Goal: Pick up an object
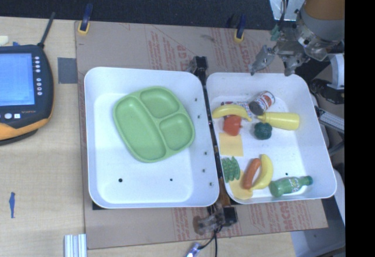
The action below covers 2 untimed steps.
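Note:
My gripper (275, 67) hangs above the back edge of the right bin (319, 133), its two fingers spread open with nothing between them. Below it in that bin lie a small can (262, 102), a yellow bottle (282, 120), a banana (230, 110), a red tomato (232, 124), a dark green broccoli piece (262, 130), a yellow cheese slice (231, 144), green beans (231, 168), a hot dog (252, 172) beside a second banana (266, 171), and a green bottle (289, 185).
The left bin (105, 185) holds a green divided plate (153, 123). A tablet-like pendant (20, 89) lies on the bench at far left. Clamps (239, 26) sit at the cardboard's back edge.

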Each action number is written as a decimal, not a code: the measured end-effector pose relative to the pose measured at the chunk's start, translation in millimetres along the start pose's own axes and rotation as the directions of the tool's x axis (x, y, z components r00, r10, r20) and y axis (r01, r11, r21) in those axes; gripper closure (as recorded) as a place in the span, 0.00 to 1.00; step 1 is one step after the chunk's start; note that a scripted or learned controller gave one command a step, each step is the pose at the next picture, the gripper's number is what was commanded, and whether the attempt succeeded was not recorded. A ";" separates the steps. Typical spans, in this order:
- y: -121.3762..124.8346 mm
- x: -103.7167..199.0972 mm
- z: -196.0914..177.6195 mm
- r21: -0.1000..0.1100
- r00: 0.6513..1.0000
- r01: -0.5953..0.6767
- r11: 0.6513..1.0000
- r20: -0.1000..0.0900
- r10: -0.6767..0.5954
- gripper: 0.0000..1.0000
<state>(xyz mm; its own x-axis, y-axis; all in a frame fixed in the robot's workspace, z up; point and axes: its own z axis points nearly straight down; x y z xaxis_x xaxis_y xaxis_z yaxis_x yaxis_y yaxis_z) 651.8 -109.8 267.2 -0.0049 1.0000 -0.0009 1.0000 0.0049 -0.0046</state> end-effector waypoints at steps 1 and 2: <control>-43.3 -11.6 101.0 0.003 1.000 0.000 1.000 0.000 0.000 0.00; 4.1 -36.8 176.1 0.002 1.000 -0.001 1.000 0.002 0.001 0.00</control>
<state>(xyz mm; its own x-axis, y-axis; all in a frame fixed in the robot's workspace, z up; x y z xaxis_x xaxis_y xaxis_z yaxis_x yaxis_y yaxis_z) 655.3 -146.7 91.0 -0.0039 1.0000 -0.0025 1.0000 0.0039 -0.0064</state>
